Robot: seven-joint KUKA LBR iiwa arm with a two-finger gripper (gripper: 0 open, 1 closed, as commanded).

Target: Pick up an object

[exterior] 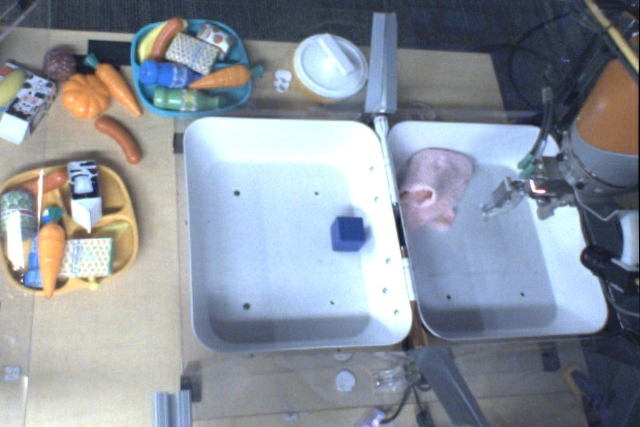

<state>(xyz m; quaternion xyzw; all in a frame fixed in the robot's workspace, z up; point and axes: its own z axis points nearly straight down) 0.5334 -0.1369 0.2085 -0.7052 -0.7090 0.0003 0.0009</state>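
Observation:
A small blue cube [348,233] lies in the left bin [230,155], right of its middle. A soft pink lump [436,185] rests in the right bin [480,315], against its left wall near the back. My gripper [506,187] hangs over the right bin's right half, a short way right of the pink lump and not touching it. Its two fingers point left and stand open with nothing between them. The grey arm with its orange band [610,115] comes in from the right edge.
Left of the bins, the wooden bench holds a blue bowl [192,65] and a yellow tray [68,227] of toy food, plus loose toy vegetables. A white lidded bowl [330,65] stands behind the left bin. A metal divider [380,65] rises between the bins.

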